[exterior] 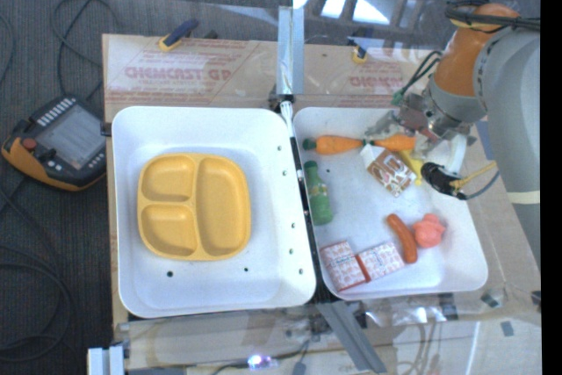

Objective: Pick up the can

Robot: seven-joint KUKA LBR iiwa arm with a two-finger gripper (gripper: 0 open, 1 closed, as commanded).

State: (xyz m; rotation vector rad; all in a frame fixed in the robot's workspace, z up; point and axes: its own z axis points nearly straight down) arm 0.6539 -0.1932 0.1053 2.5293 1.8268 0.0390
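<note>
Gripper (420,120) sits low over the right bin's (465,272) far right corner, close above a carrot (393,142) and a snack packet (390,171); whether its claw is spread or closed cannot be told; nothing seen in it. The can (318,192), green, lies along that bin's left wall, well apart from the gripper; left bin (132,277) carries a yellow tray (194,206).

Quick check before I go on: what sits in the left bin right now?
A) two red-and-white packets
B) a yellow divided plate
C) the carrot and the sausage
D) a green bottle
B: the yellow divided plate lies alone in the left bin, while the carrot, sausage, green bottle and red-and-white packets all lie in the right bin.
</note>
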